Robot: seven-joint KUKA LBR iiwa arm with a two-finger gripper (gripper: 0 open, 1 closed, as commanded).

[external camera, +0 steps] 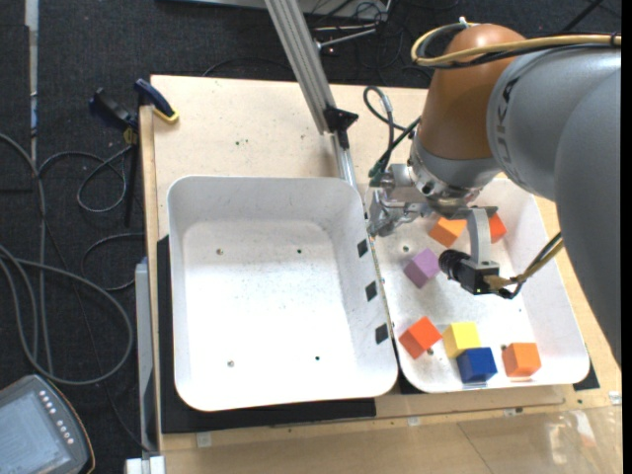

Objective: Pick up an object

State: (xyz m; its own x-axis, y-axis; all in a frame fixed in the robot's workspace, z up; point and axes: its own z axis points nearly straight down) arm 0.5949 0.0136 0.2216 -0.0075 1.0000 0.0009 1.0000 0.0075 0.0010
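Arm reaches in from the right and hangs low over the right bin, near its upper left corner by the divider. The jaws point down at bare bin floor next to the rim. Can't tell if they are spread or pressed together, since the wrist and cables hide the tips. Nothing seen pinched.

Candidate objects all sit in the right bin:
- purple block, just below and right of the jaws, closest target
- orange block, tucked under the wrist, partly hidden
- red-orange block, behind a metal bracket, mostly covered
- orange cube, yellow cube and blue cube, clustered near the front edge, yellow and blue touching
- another orange cube, apart to the right

Left bin holds no blocks, just specks.

Step, as a judgement: approach or descent phase, before any grasp, with nothing lifted yet. The jaws look offset from every block, so closing here would probably catch nothing.

Next move calls for shifting toward the purple block, centring over it, dropping until the tips straddle it, then closing and lifting. Risk: the bin wall and divider are close on the left and could be clipped.
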